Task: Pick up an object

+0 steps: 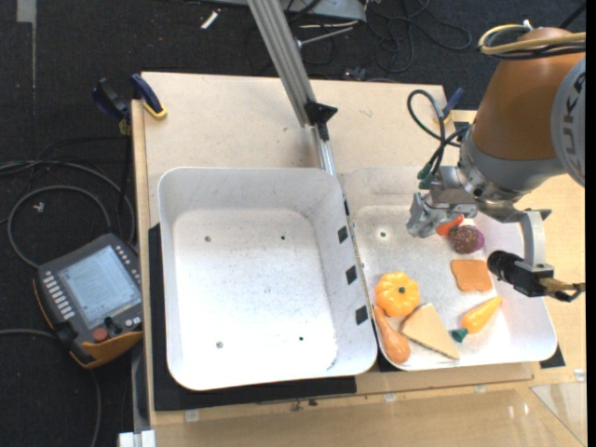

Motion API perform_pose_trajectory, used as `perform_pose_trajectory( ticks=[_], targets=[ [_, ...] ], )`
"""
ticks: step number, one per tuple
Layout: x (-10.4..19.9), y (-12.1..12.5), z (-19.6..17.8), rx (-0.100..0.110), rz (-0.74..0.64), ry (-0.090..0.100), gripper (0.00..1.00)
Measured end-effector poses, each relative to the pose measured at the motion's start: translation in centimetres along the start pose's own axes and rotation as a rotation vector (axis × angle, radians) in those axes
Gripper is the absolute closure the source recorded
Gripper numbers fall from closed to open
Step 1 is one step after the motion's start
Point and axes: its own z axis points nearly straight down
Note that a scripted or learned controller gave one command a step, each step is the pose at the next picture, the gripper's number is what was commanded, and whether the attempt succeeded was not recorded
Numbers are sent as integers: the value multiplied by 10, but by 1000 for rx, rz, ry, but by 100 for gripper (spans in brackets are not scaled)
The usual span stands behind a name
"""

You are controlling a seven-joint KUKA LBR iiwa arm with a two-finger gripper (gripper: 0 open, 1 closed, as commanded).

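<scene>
My gripper (426, 220) hangs over the back part of the right bin (391, 203). A small red thing (451, 223) lies right beside its fingertips, partly hidden by the wrist. Just right of that sits a dark purple ball (467, 239). An orange slab (471, 275) lies below the ball. Toward the front are an orange pumpkin (399, 293), a tan wedge (430, 331), an orange carrot-like piece (392, 338) and a yellow-orange piece with a green tip (478, 316).
The left bin (177, 194) stands beside the right one, their rims touching near the middle. A slanted metal pole (284, 54) rises from the bench behind the bins. A black camera unit (515, 271) juts from the wrist over the right bin.
</scene>
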Motion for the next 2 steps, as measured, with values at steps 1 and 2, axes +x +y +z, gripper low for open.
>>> perform_pose_trajectory(
  ticks=[1,2],
  targets=[
    [50,-7,17,2,1,0,100],
    [104,-11,12,-1,1,0,100]
  ],
)
